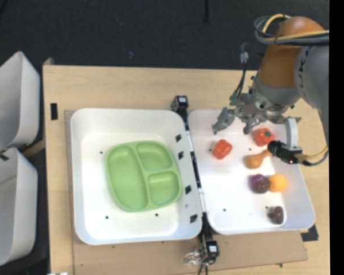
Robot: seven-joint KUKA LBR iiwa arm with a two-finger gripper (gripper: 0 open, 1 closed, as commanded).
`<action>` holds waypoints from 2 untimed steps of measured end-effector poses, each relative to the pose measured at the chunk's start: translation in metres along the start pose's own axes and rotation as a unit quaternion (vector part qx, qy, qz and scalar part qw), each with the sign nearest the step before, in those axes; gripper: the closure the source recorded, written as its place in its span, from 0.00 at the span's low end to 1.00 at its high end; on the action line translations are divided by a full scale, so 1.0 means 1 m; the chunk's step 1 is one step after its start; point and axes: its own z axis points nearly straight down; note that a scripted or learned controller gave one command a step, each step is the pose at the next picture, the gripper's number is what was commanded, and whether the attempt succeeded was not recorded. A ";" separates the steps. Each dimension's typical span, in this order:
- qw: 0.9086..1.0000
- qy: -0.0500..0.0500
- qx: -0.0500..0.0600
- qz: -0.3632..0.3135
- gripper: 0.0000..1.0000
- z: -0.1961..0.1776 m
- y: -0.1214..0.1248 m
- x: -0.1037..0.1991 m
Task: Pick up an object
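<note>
A grey robot arm (286, 62) with an orange band reaches in from the right over a wooden desk (57, 171) carrying two shallow white bins side by side. Its gripper (236, 122) hovers above the upper part of the right bin (235, 211), fingers spread and grasping nothing. Just below the gripper lies a red-orange pepper-like object (221, 149), apart from the fingers. A second red object with a green top (263, 136) sits beside the gripper at the bin's upper right. A tan, pear-shaped object (255, 160) lies near the middle right; below it a purple object (260, 183) touches an orange ball (278, 183). A small brown object (276, 214) rests near the bin's lower right corner. The left bin (92, 222) holds a light green divided plate (143, 175) with three compartments, lying flat at its centre.
</note>
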 end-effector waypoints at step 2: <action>1.000 -0.001 0.000 0.002 0.00 0.108 -0.003 0.003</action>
